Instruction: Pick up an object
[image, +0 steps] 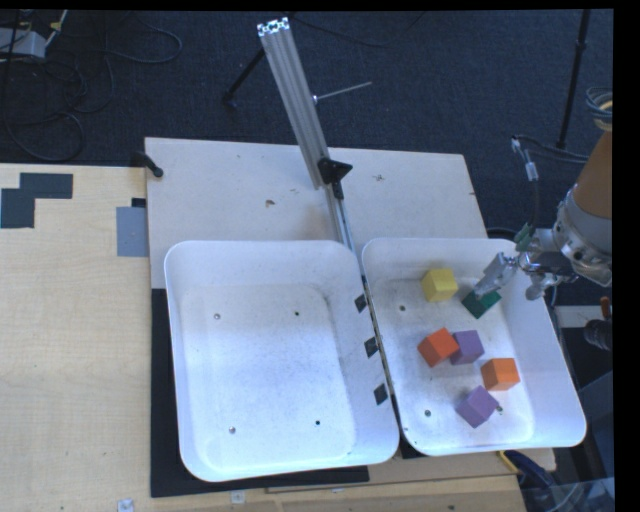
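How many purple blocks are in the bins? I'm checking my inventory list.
2, both in the right bin: one purple block mid-bin touching an orange block, another purple block nearer the front edge. The gripper may hide part of the bin.

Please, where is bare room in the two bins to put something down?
The left bin has a bare floor from wall to wall. In the right bin, the yellow block, green block, orange blocks and purple blocks crowd the middle; its near-left corner stays free.

A robotics lab: two shallow white plastic bins (262, 268) on a pale wooden tabletop (70, 330), a slanted aluminium rail (300, 110), loose black cables (60, 60) on dark carpet.
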